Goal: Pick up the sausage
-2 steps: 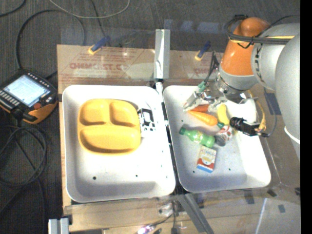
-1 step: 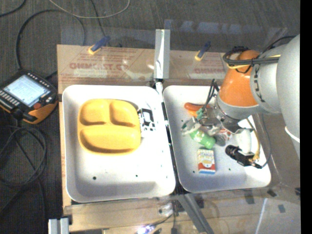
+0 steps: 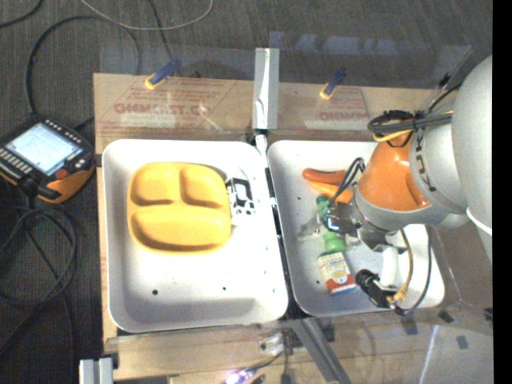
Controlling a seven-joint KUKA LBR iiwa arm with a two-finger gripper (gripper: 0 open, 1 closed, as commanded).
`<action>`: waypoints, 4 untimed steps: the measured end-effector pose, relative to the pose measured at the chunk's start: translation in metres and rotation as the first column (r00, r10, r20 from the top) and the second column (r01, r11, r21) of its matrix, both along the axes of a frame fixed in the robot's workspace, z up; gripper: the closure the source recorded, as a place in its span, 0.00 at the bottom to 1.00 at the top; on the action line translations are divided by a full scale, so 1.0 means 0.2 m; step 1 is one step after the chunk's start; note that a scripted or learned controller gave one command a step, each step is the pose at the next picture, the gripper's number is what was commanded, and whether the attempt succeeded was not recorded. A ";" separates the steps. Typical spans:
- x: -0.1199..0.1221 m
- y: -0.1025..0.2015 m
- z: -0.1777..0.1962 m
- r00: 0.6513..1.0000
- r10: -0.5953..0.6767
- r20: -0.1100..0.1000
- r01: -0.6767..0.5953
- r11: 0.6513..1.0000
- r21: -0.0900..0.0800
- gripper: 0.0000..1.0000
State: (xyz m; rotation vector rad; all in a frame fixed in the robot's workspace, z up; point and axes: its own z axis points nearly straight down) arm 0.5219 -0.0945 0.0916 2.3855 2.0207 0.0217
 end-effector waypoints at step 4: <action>-0.18 0.41 0.58 0.988 0.153 -0.028 -0.153 0.988 0.006 1.00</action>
